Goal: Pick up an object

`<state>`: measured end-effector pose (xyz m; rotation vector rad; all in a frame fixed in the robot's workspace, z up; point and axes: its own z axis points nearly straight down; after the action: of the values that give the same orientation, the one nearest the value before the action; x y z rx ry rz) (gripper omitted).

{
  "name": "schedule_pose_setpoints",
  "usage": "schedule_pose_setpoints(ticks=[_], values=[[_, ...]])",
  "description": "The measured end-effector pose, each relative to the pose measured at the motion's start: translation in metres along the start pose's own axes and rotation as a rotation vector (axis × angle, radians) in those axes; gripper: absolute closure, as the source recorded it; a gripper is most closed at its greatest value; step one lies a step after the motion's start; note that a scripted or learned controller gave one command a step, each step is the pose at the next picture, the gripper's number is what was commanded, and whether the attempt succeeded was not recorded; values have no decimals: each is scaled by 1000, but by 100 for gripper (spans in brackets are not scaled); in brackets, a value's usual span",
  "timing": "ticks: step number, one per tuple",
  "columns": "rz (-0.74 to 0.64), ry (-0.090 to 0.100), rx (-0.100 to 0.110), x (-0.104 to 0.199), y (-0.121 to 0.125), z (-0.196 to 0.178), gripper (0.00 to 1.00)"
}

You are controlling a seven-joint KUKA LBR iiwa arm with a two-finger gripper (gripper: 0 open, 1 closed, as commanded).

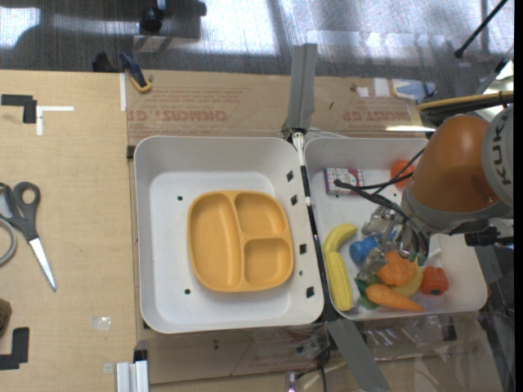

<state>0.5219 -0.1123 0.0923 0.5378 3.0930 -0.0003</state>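
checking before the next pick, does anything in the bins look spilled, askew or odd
Nothing looks spilled or damaged. The yellow divided tray lies flat in the left bin. The toy food, including corn, banana and carrot, is crowded at the right bin's near end under the gripper.

Divided tray (241, 241) in left bin (155, 219)

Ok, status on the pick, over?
Gripper down in the right bin, over the toy food pile. Nothing seen held. Orange piece sits right under it; carrot, corn and banana crowd close around.
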Motion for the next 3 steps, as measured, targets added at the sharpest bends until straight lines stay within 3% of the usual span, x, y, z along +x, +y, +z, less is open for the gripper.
schedule_pose_setpoints(ticks=[1, 2, 3], values=[[-55, -8, -2, 28, -43, -2, 0], [41, -1, 0, -30, -106, -112, 0], [-16, -29, 2, -39, -74, -26, 0]])
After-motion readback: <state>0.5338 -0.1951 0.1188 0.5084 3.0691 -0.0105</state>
